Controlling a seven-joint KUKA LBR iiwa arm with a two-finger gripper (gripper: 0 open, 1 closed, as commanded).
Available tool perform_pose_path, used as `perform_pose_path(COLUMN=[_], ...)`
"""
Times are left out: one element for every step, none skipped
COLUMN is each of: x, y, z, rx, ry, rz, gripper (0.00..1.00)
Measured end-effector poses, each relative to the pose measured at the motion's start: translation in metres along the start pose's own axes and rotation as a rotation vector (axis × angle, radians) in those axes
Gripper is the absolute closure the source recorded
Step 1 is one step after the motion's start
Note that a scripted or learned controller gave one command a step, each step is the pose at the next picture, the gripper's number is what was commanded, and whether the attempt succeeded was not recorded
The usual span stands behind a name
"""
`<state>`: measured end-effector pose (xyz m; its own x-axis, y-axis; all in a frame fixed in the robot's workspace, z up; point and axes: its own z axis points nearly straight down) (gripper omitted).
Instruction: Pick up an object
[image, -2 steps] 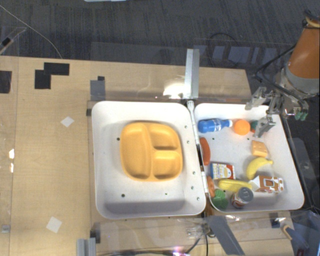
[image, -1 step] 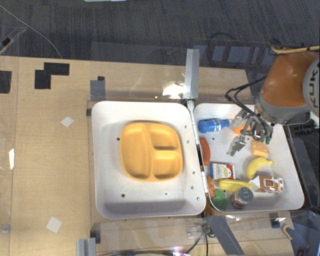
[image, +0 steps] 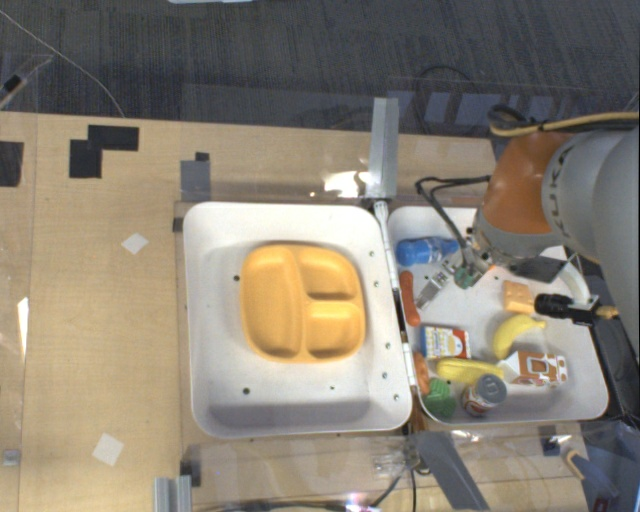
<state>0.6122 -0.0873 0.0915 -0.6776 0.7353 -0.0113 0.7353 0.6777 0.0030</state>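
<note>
Two smooth white bins, moulded yellow sectioned tray, possibly metal pincer.

The pale wooden tabletop carries two shallow white bins side by side. The left bin sits near the middle of the view, and the right bin touches it at 3 o'clock. Black squares mark the wood toward 10 o'clock, and small pale patches lie at 9 o'clock and toward 7 o'clock. A grey metal post stands at 12 o'clock, where the bins meet.
</note>
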Motion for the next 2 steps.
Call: perform_pose_path(x=[-0.0026, 0.0004], y=[-0.0064, -0.0093], z=[0.0026, 0.0027], rx=[-0.004, -0.003], ry=[0.005, 0.005], rz=[0.169, 0.373], gripper=[0.0, 0.0])
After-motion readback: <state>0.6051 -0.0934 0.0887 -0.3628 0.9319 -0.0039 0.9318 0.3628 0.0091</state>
